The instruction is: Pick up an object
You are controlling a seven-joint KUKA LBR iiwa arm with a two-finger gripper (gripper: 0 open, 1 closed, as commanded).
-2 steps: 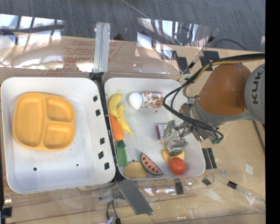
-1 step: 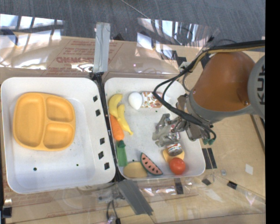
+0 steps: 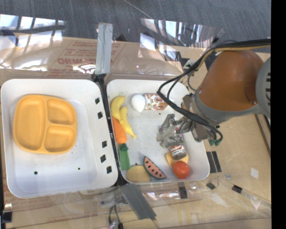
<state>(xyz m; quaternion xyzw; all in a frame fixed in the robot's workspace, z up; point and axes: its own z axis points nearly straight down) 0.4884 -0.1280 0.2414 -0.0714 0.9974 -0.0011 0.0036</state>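
dark grey carpet floor (image 3: 62, 1) behind a cardboard-covered bench (image 3: 62, 56) (glossy with glare).

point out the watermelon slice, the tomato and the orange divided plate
watermelon slice (image 3: 154, 168), camera view, on its red flesh
tomato (image 3: 181, 169), camera view, middle of its red skin
orange divided plate (image 3: 44, 102), camera view, on its centre ridge

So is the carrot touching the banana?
Touching. The camera view shows the orange carrot lying along the bin's left wall with its upper end tucked right against the yellow banana, no white floor between them.
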